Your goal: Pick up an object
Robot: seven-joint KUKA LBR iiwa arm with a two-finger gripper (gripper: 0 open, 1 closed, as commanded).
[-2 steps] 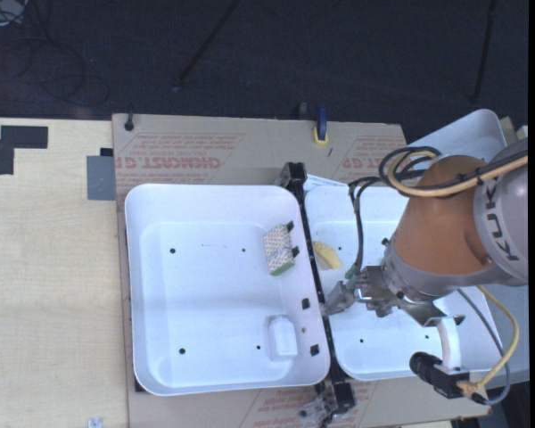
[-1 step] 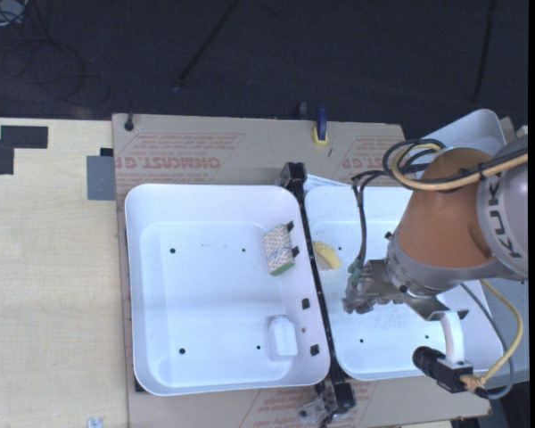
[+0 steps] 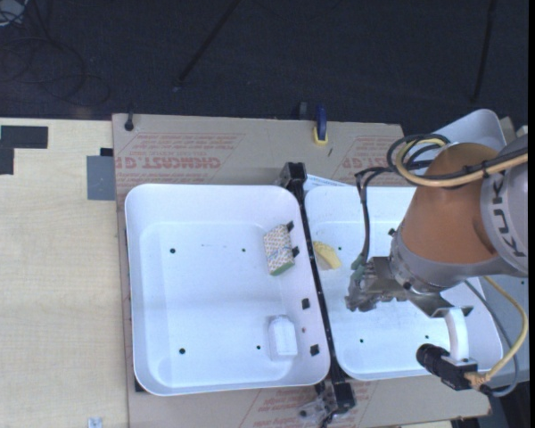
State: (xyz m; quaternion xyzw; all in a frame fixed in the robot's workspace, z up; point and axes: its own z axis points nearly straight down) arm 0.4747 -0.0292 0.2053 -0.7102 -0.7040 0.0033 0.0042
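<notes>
Reaching in from the right of the frame, the arm [image 3: 455, 221] hangs its gripper [image 3: 367, 291] low over the right bin [image 3: 374, 364], left of that bin's centre, and how wide the gripper stands or whether it has anything in it I cannot tell, since the wrist and cables blur it into one dark cluster. A small yellow object [image 3: 327, 255] lies in the right bin just up and to the left of the gripper, near the black divider [image 3: 310, 266] where the two bins meet. In the left bin [image 3: 160, 364] a patterned sponge-like piece [image 3: 279, 249] sits against the right wall at mid height, and a white block [image 3: 283, 335] rests lower down toward the bottom right corner, hard to pick out against the white floor. The yellow piece looks like the nearest candidate, so the step in hand seems to be lining up on it. To do that well, the gripper should shift up and left until it is centred over the piece, straddle its short width rather than its length, and descend straight down without scraping the bin wall. Closeness to the divider is the main risk: a finger landing on the rim would stop the descent or push the piece away.
</notes>
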